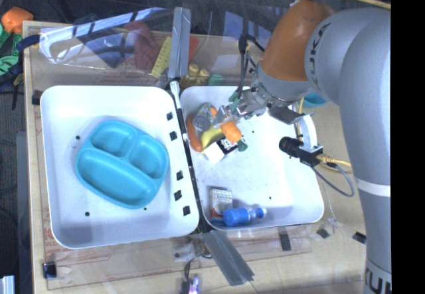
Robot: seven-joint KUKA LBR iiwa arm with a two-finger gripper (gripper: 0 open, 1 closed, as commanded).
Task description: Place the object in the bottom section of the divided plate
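A blue divided plate point(123, 162) lies in the left bin point(60, 107), with two small sections toward the back and one long section toward the front. In the right bin point(292, 186), a heap of small toys point(211, 129) rests against the back left: orange, yellow and white pieces with a black block. My gripper point(237, 108) hangs low over the right side of that heap, just above an orange piece point(231, 131). The arm's wrist covers most of the gripper.
A blue bottle point(243, 215) and a small printed packet point(220, 196) lie at the front of the right bin. A black divider with clips point(180, 160) runs between the bins. Clear plastic sheets and clutter stand behind the bins. A cable and black fitting point(300, 150) hang beside the arm.
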